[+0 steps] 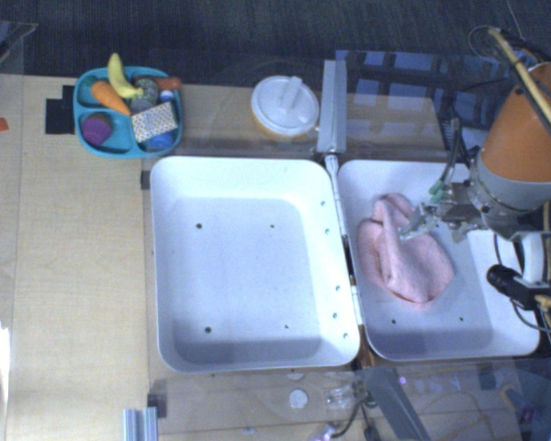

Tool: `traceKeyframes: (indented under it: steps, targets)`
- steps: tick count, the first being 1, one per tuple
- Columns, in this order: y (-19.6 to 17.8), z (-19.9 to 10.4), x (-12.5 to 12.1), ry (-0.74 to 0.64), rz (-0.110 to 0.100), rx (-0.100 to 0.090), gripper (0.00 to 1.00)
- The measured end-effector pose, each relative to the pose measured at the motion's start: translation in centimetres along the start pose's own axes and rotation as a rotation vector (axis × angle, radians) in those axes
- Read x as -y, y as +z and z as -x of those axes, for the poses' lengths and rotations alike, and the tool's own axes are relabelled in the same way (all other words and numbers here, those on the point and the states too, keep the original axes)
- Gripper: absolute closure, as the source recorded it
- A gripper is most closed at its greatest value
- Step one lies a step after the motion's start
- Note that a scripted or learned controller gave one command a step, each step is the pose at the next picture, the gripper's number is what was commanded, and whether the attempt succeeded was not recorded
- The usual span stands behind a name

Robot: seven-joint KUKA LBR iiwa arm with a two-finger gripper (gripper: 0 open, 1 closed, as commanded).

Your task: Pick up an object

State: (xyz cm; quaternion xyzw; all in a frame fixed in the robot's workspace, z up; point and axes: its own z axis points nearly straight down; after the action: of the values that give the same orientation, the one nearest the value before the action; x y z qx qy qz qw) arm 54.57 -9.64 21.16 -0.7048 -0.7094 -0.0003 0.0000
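A crumpled pink cloth (401,254) lies in the right white bin (459,324), toward its left half. The arm reaches in from the right, its orange band above the wrist at the upper right. My gripper (421,224) sits over the cloth's upper right edge, with its metal fingers pointing left and down at the fabric. The fingertips look close to or touching the cloth, and I cannot see whether they are open or shut.
The left white bin (248,255) lies beside the right one. Behind it sit a blue divided tray (124,110) with toy food and a round white lid (285,106). Cables hang at the right edge near the arm.
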Motion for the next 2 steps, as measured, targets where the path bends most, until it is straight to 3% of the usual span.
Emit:
traceKeyframes:
  steps: [1,2]
  targets:
    - [11.6,0.2,-6.3,0.03,0.004,0.001,0.0]
    - [10.6,0.1,-6.4,0.028,0.007,0.001,1.0]
